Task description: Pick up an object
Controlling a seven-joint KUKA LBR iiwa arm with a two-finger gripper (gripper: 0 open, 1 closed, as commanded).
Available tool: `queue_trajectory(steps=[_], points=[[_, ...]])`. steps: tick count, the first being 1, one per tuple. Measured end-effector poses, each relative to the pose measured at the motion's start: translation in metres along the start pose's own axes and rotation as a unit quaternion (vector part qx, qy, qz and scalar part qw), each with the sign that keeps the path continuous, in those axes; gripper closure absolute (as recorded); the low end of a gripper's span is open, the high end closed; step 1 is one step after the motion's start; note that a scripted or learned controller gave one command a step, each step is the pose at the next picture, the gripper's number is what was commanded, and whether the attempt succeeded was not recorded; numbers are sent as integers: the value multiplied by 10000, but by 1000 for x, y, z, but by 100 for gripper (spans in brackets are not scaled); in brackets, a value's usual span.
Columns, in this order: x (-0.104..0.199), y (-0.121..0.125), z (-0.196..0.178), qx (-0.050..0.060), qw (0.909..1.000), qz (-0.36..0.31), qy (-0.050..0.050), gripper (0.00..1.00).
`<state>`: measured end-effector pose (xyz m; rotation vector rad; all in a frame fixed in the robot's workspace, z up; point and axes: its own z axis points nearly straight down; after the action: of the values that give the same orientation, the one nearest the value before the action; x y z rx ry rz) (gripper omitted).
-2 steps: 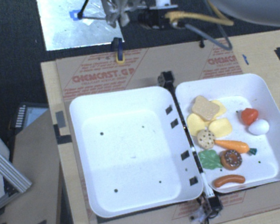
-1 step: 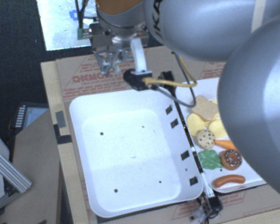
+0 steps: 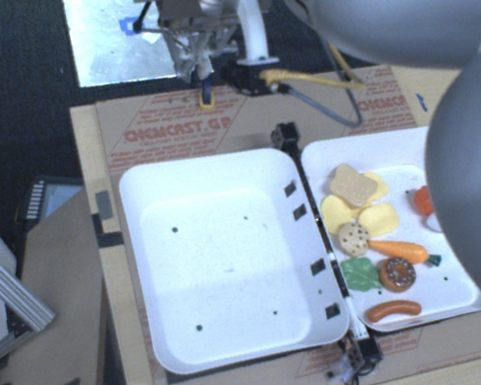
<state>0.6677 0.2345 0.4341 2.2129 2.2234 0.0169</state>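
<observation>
Several toy foods, among them a carrot (image 3: 399, 250), doughnut (image 3: 397, 274) and sausage (image 3: 394, 309), lie untouched in the right bin (image 3: 466, 296), so I judge nothing picked yet. My gripper (image 3: 202, 78) hangs beyond both bins with nothing visibly between its fingers; I cannot tell its spread.

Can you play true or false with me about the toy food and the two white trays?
1. The toy food lies in the right bin. True.
2. The carrot is blue. False: it is orange.
3. The gripper is down among the food. False: it hangs above the bench, past the far edge of the bins.
4. The sausage lies near the right bin's front edge. True.
5. The cookie sits in the left bin. False: it is in the right bin.
</observation>
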Motion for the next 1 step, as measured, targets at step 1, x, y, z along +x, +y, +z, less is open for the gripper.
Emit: queue_trajectory(steps=[1], points=[[-1,-3,147,120,9999,22,-43,100]])
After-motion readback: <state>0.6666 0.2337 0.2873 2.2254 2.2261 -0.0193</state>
